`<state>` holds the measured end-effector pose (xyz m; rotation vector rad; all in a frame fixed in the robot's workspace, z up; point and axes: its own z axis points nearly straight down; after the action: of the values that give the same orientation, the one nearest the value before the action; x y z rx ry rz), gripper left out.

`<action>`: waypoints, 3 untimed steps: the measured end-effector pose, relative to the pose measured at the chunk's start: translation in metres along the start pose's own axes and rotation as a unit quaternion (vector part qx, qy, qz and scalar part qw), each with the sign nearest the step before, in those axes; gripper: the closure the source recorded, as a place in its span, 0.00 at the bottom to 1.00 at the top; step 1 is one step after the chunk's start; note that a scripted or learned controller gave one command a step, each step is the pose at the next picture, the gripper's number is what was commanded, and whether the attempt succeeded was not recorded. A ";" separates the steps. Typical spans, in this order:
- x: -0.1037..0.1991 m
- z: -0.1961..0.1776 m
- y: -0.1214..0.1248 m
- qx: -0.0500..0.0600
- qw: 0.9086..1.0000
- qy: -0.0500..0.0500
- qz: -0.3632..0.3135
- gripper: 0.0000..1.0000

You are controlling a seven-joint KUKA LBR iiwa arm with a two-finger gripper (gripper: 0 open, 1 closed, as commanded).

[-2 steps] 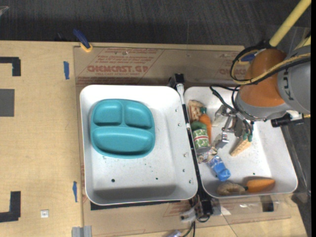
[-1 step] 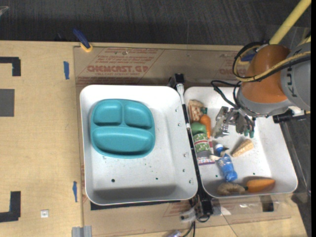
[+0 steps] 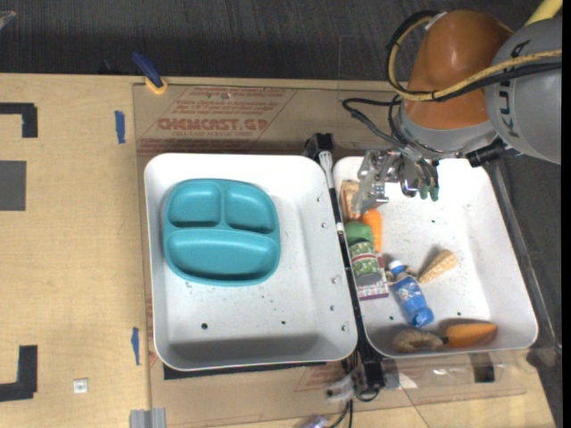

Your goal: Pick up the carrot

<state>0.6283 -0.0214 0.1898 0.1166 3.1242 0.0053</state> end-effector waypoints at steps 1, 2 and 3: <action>0.002 0.003 -0.002 0.001 1.000 0.003 0.001 0.00; 0.053 0.003 -0.030 0.002 0.998 0.005 0.060 0.00; 0.056 0.004 0.018 0.002 0.984 0.005 0.179 0.00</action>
<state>0.5743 0.0008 0.1855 0.6774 3.0628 0.0034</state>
